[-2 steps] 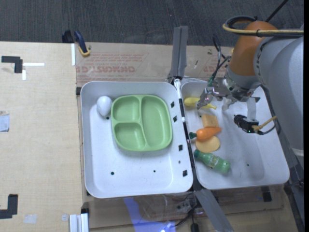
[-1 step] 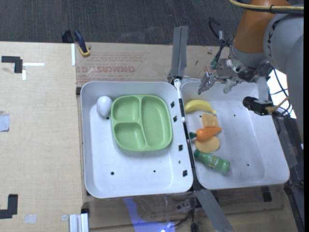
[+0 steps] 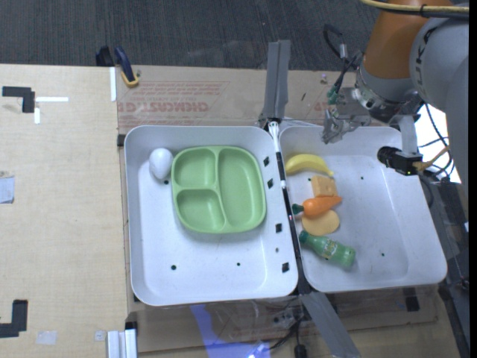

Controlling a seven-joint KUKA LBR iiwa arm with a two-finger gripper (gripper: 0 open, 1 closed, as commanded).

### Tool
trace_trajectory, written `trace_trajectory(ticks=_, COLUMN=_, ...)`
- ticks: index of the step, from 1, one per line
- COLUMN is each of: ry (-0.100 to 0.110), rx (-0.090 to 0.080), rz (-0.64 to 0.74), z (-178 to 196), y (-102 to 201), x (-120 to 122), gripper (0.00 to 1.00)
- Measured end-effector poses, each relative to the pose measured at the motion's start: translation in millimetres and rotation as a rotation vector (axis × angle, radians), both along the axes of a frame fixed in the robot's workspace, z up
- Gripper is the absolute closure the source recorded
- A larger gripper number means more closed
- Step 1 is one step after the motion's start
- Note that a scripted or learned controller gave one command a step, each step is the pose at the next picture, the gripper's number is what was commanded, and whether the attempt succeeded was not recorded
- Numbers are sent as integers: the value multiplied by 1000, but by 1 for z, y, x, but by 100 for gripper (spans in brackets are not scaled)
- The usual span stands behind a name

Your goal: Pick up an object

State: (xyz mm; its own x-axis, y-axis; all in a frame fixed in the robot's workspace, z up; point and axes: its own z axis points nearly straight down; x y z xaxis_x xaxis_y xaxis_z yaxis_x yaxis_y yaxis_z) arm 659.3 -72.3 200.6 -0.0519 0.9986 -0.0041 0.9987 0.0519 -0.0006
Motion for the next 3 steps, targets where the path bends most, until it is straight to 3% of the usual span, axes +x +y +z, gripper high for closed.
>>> trace_trajectory(ticks=1, ry=0, rx=0, rz=0, z=0, y=0, x=0, gripper=0)
trace_trajectory(ticks=2, ry=1, rx=3, rz=86, z=-89, y=-24, x=-1, gripper=0)
trace_trajectory(ticks=3, ry=0, rx=3, rz=86, z=-89, y=-24, x=-1, gripper=0)
